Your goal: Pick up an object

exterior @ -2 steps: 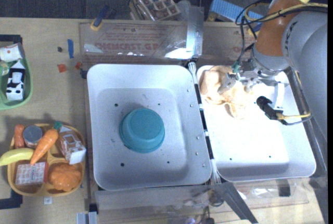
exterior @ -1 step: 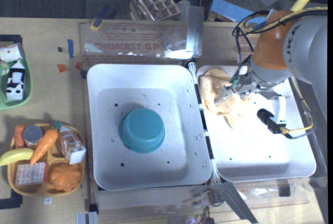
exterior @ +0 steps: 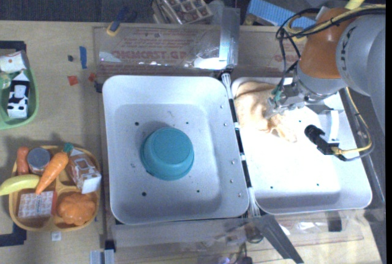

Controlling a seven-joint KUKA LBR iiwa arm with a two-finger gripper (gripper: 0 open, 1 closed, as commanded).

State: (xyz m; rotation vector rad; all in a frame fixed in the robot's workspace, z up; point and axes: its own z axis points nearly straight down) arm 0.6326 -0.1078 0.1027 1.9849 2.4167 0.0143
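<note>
A teal bowl [exterior: 168, 153] lies upside down in the middle of the left bin [exterior: 122, 97]. A pale cream, soft-looking object [exterior: 256, 111] rests in the far left corner of the right bin [exterior: 306, 189]. My gripper [exterior: 278, 103] is down low over the right side of that cream object, touching or nearly touching it. The bright glare there washes out the contact. The grey arm with its orange band [exterior: 318, 48] comes in from the upper right.
A black part with a yellow cable [exterior: 320, 139] hangs off the wrist above the right bin. Left of the bins sit a tray of toy food [exterior: 52, 186] and a green dish [exterior: 18, 97]. Boxes and clutter [exterior: 184, 2] lie behind the bins.
</note>
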